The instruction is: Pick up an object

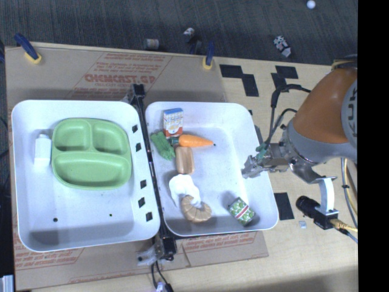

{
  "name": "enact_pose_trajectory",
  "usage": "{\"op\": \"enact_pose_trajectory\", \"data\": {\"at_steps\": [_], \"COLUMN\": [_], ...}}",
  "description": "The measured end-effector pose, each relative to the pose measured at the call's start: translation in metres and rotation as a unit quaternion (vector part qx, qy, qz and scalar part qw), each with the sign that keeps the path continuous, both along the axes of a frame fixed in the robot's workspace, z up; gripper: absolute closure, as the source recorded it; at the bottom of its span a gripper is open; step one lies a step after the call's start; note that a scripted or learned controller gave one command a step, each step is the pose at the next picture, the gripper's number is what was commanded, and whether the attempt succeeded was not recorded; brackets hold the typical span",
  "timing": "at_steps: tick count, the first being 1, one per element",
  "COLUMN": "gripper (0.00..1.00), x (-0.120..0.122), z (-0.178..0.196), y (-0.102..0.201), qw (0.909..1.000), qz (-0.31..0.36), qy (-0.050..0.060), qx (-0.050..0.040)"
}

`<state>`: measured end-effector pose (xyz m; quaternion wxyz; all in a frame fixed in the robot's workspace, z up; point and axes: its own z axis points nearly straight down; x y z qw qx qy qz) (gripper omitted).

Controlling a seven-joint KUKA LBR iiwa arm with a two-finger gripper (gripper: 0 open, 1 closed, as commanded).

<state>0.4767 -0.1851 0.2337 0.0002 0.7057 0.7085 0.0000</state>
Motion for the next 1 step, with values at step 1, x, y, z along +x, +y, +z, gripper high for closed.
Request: {"op": "enact_pose_trajectory", "data": {"at_steps": [1], "gripper": [1.00], "x": [-0.0002], "z": [-0.0050], "y": [-0.0125], "qw": [1.0000], "qz": [0.000], "qy": [0.000], "qx": [-0.0001]}}
